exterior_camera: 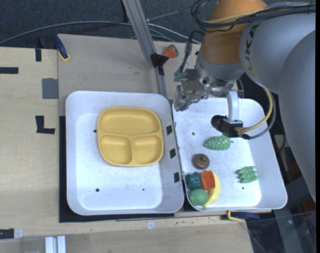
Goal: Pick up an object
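My gripper (183,102) hangs over the far left corner of the right bin (265,194), above bare bin floor. Nothing shows between its tips. Small toys lie in that bin: a light green bumpy piece (218,143) mid-bin, a brown round piece (201,161) below it, a green leafy piece (247,174) to the right. At the front left corner a dark green piece (193,181), a red block (207,179), a yellow banana (215,191) and a green ball (199,196) are bunched together.
The left bin (75,194) holds a yellow three-compartment plate (130,136). A grey pole (141,28) slants down to the bins' shared far edge, close to the gripper. The arm's grey body and orange band (231,25) cover the upper right. Cables loop near the wrist.
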`<state>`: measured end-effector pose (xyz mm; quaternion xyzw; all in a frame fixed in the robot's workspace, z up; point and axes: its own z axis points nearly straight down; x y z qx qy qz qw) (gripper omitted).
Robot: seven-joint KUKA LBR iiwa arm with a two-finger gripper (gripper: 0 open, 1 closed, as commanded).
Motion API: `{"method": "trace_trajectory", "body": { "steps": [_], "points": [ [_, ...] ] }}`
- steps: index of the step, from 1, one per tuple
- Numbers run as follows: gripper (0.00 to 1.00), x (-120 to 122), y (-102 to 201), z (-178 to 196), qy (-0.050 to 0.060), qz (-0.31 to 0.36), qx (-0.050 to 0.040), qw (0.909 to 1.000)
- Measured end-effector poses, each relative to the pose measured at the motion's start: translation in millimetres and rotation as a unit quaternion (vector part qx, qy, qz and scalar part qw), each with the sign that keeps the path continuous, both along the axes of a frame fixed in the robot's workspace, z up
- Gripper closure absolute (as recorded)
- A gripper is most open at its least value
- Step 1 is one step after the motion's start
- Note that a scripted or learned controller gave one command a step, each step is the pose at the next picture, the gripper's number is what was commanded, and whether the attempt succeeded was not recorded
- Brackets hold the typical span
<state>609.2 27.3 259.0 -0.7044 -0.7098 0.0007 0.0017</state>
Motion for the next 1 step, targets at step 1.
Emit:
{"method": "trace_trajectory", "body": {
  "steps": [1],
  "points": [
    [1.00,-7.7,62.1,-4.1,0.000,0.000,-0.0002,1.0000]
  ]
}}
